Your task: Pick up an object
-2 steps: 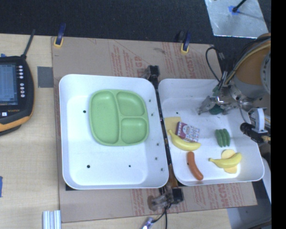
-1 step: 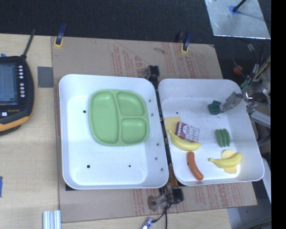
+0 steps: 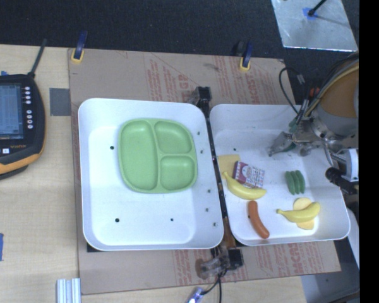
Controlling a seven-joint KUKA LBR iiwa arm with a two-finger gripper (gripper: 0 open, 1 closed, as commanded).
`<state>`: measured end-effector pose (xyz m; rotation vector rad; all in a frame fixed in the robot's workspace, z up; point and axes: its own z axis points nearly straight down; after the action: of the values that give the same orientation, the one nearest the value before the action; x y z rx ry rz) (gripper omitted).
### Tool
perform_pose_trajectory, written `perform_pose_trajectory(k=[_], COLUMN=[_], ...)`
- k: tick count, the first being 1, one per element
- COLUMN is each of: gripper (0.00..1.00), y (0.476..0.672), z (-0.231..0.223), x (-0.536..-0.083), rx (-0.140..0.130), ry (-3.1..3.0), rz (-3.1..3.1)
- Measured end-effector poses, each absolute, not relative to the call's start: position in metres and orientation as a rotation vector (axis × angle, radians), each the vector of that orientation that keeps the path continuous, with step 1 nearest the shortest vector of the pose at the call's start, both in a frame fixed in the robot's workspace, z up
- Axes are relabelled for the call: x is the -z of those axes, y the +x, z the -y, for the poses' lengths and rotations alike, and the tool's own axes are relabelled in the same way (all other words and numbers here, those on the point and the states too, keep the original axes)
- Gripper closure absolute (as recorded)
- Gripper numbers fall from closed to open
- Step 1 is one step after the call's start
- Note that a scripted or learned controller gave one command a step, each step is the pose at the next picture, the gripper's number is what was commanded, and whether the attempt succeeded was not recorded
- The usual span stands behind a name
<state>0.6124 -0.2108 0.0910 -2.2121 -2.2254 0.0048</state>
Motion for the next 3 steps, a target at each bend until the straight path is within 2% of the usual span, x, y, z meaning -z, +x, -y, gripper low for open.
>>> perform_pose_trajectory(k=[1,2,3], gripper=[0.0,0.0,1.0], y=[0.657,0.656,0.657], z=[0.212,0.211,0.211], x=[-0.193,-0.09,-0.103], rx=[0.0,-0.005,-0.006], ry=[-2.218,-2.211,-2.208], rz=[2.227,2.225,2.231])
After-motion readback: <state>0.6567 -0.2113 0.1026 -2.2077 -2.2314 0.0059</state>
